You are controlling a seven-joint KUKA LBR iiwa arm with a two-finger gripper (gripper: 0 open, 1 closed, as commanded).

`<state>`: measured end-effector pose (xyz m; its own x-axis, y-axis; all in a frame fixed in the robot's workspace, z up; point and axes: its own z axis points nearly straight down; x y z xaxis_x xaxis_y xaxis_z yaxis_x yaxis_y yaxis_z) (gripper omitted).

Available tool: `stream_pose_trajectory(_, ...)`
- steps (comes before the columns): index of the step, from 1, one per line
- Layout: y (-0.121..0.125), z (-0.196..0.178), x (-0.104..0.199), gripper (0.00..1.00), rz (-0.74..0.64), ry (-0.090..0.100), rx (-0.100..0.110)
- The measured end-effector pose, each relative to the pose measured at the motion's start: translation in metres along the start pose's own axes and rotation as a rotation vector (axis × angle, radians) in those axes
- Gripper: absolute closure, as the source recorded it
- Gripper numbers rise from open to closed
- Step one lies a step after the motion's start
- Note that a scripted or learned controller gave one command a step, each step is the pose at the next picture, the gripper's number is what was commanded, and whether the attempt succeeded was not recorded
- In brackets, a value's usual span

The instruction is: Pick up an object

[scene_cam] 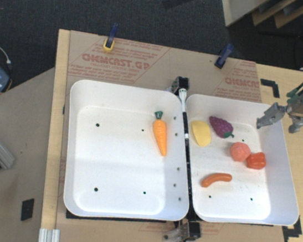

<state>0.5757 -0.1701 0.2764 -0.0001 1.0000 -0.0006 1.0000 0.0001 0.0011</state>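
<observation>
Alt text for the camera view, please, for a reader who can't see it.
The open claw hangs over the right bin's upper right corner, holding nothing. That bin holds a lemon, grapes, peach, red pepper and sausage; the left bin holds a carrot.

Bright, even overhead light on the white bins [77, 135], soft shadows, slightly blurry.

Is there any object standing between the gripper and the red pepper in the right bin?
Nothing visible does. The gripper hovers at the right bin's upper right edge, with bare white floor between it and the red pepper. The pink peach touches the pepper's left side, away from the gripper.
</observation>
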Motion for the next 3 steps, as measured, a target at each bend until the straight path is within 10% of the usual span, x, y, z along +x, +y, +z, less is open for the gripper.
stream_pose_trajectory(1, -0.023, 0.121, 0.014, 0.00, 0.000, 0.005, 0.015)
stream_pose_trajectory(2, -0.009, 0.141, -0.021, 0.00, 0.003, -0.002, 0.001)
stream_pose_trajectory(3, 0.046, 0.195, 0.007, 0.00, -0.004, 0.001, 0.000)
